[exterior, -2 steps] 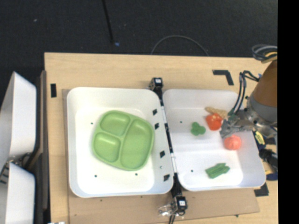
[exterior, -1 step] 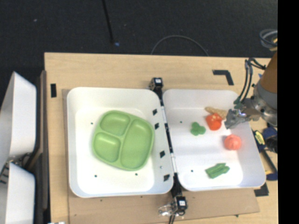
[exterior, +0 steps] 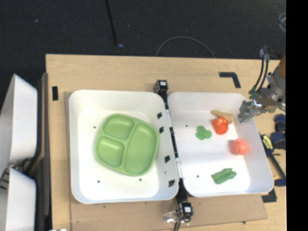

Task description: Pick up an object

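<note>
I should drop straight onto one item lying clear of its neighbours, such as the pink ball [exterior: 239, 147] near the right bin's [exterior: 192, 184] right wall, not the crowded red tomato [exterior: 221, 125]. My tool [exterior: 249, 109] hovers over that bin's upper right rim; I cannot tell its opening.

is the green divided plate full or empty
Empty: the green divided plate in the left bin shows three bare compartments; the toy foods lie in the right bin.
</note>
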You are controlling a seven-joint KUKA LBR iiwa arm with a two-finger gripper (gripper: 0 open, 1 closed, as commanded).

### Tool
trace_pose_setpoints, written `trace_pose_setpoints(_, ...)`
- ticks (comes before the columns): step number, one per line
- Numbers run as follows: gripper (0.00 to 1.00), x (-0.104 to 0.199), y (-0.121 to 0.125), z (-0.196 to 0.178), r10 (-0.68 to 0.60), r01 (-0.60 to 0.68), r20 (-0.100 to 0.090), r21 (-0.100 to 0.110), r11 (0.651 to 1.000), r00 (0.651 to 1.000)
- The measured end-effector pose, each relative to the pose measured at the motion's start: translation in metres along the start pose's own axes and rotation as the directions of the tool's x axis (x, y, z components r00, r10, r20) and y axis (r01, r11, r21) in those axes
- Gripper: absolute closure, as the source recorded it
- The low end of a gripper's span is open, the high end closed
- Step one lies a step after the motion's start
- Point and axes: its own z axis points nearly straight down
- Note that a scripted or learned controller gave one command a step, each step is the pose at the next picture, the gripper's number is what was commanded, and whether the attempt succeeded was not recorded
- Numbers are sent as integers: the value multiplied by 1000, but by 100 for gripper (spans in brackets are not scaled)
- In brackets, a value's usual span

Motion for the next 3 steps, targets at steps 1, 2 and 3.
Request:
trace_pose_setpoints(1,100,59,-10,0,-2,2,-2,5,1000,1000)
trace_pose_setpoints(2,100,108,-16,-2,-3,3,-3,5,1000,1000)
trace_pose_setpoints(3,100,162,-30,-1,-4,4,-4,5,1000,1000)
